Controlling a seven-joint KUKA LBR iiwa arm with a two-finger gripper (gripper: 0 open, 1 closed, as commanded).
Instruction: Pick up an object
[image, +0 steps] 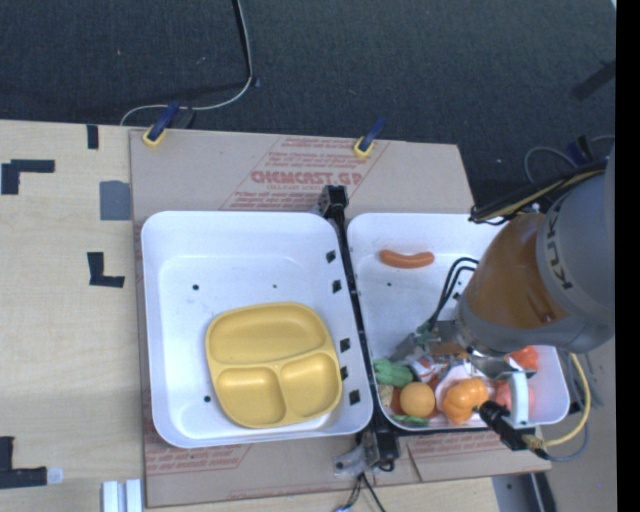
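Toy pile (440, 395) in rt bin (400, 232) | arm (545, 270) low over it | jaws state: can't tell | nothing lifted yet, pick still to do

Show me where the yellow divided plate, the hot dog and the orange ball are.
yellow divided plate (272, 362): camera view, the ridge where its compartments meet.
hot dog (406, 259): camera view, the middle of its length.
orange ball (417, 400): camera view, its rounded top.

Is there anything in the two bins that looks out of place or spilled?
Nothing looks spilled or damaged. The yellow divided plate lies flat, slightly askew, in the left bin. In the right bin, one sausage lies apart from the toy food heaped under the arm.
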